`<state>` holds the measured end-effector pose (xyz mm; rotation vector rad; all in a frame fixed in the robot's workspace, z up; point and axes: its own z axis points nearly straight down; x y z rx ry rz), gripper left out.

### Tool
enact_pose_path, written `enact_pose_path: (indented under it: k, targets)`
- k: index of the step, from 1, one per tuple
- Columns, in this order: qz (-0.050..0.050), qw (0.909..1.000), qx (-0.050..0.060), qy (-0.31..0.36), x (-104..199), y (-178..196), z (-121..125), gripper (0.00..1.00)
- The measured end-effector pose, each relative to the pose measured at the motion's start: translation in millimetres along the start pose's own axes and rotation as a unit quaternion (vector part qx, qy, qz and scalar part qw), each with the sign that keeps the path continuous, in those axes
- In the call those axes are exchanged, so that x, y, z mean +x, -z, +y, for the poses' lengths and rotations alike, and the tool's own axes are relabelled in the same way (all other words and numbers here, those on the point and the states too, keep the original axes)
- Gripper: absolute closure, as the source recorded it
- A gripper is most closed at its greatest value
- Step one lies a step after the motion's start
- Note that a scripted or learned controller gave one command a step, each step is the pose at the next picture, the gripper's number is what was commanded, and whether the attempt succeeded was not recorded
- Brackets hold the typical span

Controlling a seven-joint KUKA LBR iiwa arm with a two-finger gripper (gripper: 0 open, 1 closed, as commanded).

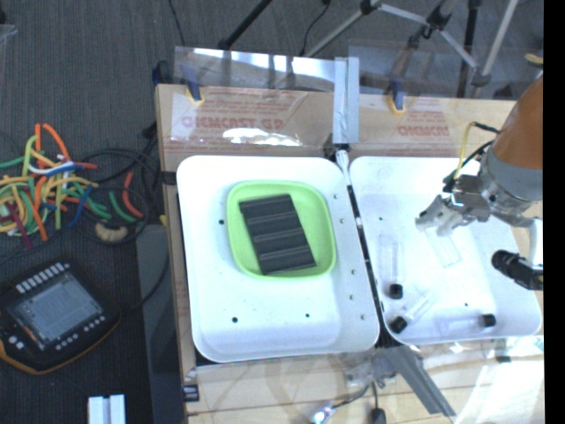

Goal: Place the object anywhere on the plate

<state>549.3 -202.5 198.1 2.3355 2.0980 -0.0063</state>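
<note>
Object: dark grey ribbed rectangular block (277,232), lying flat on the plate.
Plate: square lime-green plastic plate (240,241), middle of left white bin (207,316).
Gripper: two-finger gripper (439,220), over right white bin (512,325); grip unreadable from here.

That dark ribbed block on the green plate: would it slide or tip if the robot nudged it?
The block lies flat and low on the plate, so tipping seems unlikely. It looks stiff, keeping straight edges. Its ridged top may give some grip, though the smooth plate could let it slide.
</note>
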Motion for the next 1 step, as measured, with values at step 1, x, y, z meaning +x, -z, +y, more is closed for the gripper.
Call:
enact_pose_path:
  k: [1]
  targets:
    - [0.0, 1.0, 0.0, 0.0, -0.1, 0.2, 0.0, 0.0]
